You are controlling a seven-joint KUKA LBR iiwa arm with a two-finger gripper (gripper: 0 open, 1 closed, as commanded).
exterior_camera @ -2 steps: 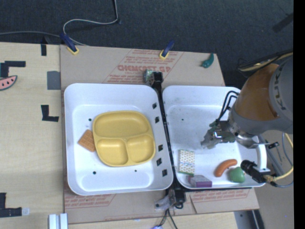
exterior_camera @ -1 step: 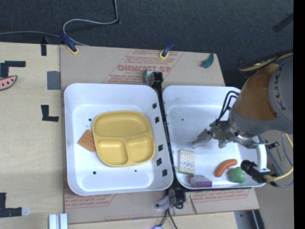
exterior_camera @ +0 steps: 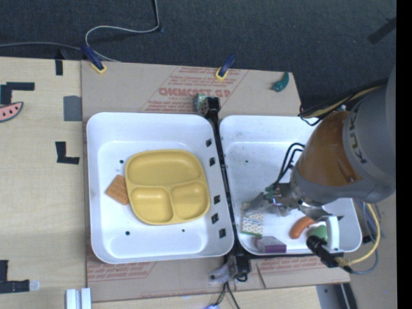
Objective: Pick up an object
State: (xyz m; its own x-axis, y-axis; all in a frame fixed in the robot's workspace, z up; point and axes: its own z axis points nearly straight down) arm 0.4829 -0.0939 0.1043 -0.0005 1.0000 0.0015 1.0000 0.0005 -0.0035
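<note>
— Camera view: where is the gripper point(exterior_camera: 269, 198) placed?
— Low in the right bin point(exterior_camera: 257, 134), above a patterned card point(exterior_camera: 252, 223). Finger state cannot be told; no grasp is seen.
— Other items?
— An orange piece point(exterior_camera: 299, 227) and a purple block point(exterior_camera: 273, 244) are noted nearby.

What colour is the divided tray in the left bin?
Yellow; the tray shows plainly in the camera view.

Dark carpet point(exterior_camera: 257, 18), wooden bench point(exterior_camera: 32, 192), cardboard sheet point(exterior_camera: 187, 89), loose white cable point(exterior_camera: 122, 28)
</note>
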